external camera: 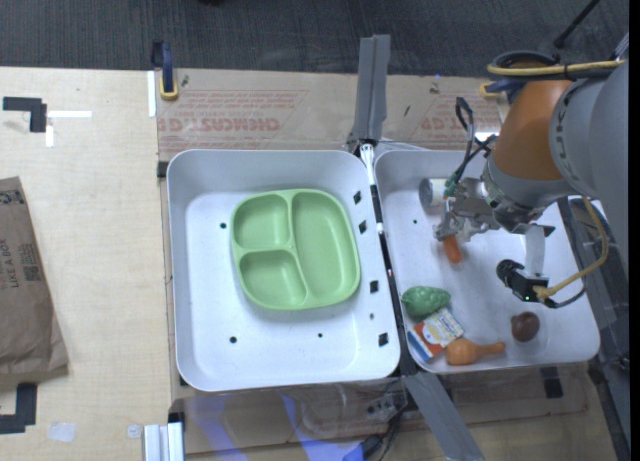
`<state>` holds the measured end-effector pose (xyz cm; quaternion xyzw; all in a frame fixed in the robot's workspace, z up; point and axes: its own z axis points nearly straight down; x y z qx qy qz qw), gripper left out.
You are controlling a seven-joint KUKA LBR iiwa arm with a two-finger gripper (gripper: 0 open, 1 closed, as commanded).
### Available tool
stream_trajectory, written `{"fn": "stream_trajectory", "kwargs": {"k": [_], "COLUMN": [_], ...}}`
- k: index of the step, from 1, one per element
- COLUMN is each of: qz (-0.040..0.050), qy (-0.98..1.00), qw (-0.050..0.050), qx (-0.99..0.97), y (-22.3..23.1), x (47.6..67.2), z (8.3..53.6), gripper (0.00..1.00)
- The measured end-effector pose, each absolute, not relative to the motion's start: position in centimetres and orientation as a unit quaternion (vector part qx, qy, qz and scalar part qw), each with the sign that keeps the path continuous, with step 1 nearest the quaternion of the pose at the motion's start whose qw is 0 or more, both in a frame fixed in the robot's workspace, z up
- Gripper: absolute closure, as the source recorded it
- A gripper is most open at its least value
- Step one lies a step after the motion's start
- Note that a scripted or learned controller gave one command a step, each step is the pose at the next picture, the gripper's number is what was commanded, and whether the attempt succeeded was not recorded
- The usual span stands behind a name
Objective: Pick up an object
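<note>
Two white bins sat on the bench, the left bin [200,349] holding a green divided plate [296,247] with open margins, while in the right bin [480,294] the gripper [452,232] pinched a small orange object [452,247], well apart from the green toy [426,300], packet [437,332], orange gourd [472,351] and brown ball [524,325].

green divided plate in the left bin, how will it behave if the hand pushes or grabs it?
The green plate looks like rigid moulded plastic, so probably stiff and light. It lies flat on the left bin floor, so it will likely slide rather than tip. Its low rim may offer two fingers little purchase.
</note>
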<state>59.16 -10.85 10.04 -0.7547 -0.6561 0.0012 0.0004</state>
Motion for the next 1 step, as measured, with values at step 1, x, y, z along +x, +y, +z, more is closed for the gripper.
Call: {"fn": "stream_trajectory", "kwargs": {"k": [1], "qz": [0.0013], "qy": [-0.642], "qw": [0.001], "qx": [-0.766], "y": [-6.3], "x": [52.25], "z": [20.43], "gripper": [1.0]}}
